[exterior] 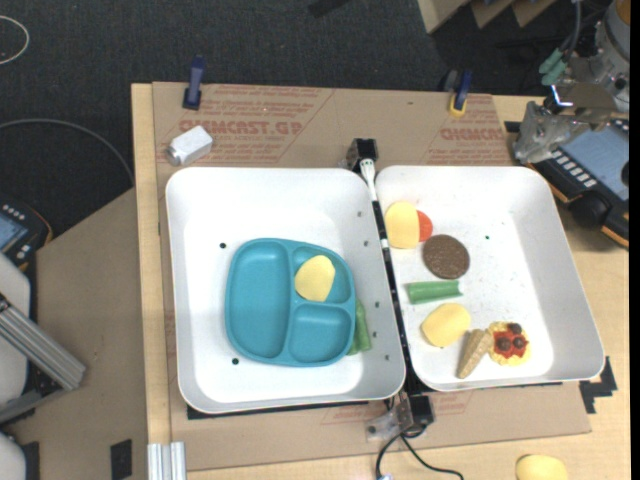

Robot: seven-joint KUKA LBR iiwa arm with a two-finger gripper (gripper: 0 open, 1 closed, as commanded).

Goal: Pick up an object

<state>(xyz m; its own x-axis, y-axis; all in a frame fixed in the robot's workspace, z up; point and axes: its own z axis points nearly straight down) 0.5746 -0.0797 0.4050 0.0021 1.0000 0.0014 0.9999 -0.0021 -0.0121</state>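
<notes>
The right bin [520,193] holds a yellow-and-red fruit [403,224], a brown round cookie [446,256], a green pod [433,290], a yellow lump [445,324] and a pizza slice [495,346]. In the left bin [200,268] a blue divided plate [265,303] carries a yellow piece [316,278], and a green strip [361,328] lies against the plate's right rim. My gripper [532,140] hangs outside the bins, beyond the right bin's far right corner, well away from all the items.
A small white block [190,145] lies on the cardboard behind the left bin. Blue clamps [193,83] [460,92] grip the board's far edge. A yellow object [540,466] rests off the board at the front right. Cables and a connector [363,152] run between the bins.
</notes>
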